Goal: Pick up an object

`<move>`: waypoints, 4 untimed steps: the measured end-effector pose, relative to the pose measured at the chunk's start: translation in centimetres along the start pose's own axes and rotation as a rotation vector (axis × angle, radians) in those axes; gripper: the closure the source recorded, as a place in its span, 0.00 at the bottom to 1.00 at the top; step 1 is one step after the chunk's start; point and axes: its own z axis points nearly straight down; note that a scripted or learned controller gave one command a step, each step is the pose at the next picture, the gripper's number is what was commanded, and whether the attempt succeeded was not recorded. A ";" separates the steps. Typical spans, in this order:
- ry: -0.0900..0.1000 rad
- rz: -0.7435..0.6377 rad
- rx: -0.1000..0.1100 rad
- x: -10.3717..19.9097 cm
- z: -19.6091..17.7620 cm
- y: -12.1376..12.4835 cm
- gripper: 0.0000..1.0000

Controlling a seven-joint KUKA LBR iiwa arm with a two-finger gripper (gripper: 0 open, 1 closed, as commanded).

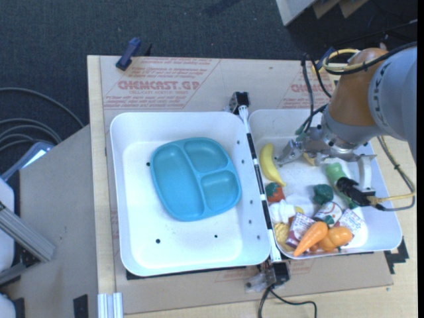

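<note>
Two white bins sit side by side on the bench. The left bin (132, 177) has just one thing in it, a blue divided plate (195, 177) with three compartments, lying flat around the middle of the bin.

The right bin (387, 227) is the busy one. Using the banana (269, 165) as the reference: it lies along the bin's left wall, near the divider between the bins. Just below the banana there's a small red-and-green thing, looks like a strawberry (274, 191). To the right of the banana is a light green piece (333, 172), and below-right of it a dark green lump (323, 193). Farther down from the banana, at the bin's near end, a carrot (310, 238) lies tilted across some snack packets (299, 222), with an orange toy (339, 236) touching it on the right.

The arm comes in from the right, and the gripper (299, 148) is down in the bin's far end, just right of the banana's top end, close but not touching as far as I can see. Can't really make out how it's set, honestly; too small and cluttered there, and nothing visibly held.
</note>
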 end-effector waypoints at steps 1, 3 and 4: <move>0.000 -0.001 0.000 1.2 1.0 5.3 0.00; 0.000 0.000 0.002 -4.8 1.0 -1.5 0.00; 0.000 -0.001 0.002 -5.3 1.0 -3.2 0.00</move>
